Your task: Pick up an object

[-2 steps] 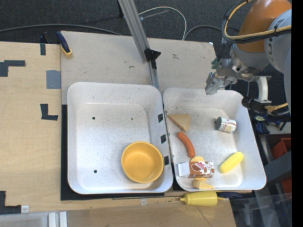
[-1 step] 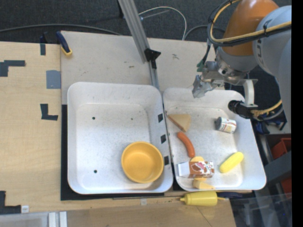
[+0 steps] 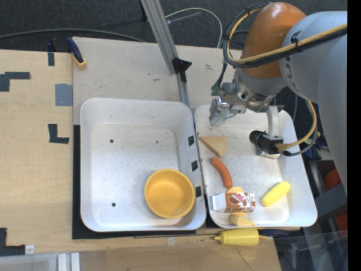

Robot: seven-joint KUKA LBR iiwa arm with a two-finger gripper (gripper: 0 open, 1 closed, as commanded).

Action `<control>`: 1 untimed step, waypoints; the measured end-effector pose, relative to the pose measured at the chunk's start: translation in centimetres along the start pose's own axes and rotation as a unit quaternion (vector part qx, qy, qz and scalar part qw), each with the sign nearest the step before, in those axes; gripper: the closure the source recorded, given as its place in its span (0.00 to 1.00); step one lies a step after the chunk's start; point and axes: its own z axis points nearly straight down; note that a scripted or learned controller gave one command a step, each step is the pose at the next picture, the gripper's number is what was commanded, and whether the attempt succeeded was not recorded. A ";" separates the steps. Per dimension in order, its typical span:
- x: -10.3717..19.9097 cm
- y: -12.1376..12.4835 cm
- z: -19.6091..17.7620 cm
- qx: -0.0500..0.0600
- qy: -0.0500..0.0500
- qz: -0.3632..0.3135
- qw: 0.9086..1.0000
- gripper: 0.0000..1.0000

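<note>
The right bin [image 3: 305, 207] holds a tan bread wedge [image 3: 214, 145], an orange sausage [image 3: 222, 172], a small red and orange carton [image 3: 240, 200], a yellow oblong piece [image 3: 276, 193] and a pale yellow chunk [image 3: 243, 221] at its near edge. My gripper [image 3: 219, 115] hangs over the bin's far left corner, just beyond the bread wedge and apart from it. I see nothing held in it. The left bin [image 3: 86, 151] holds a yellow bowl [image 3: 168, 192] near its front right corner.
A yellow squeeze bottle [image 3: 240, 237] lies on the bench just outside the right bin's near rim. A slanted grey pole [image 3: 161, 33] stands behind the gap between the bins. The arm's bulk covers the right bin's far right side.
</note>
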 end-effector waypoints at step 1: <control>5.2 -1.5 0.9 0.000 0.000 0.000 1.000 1.00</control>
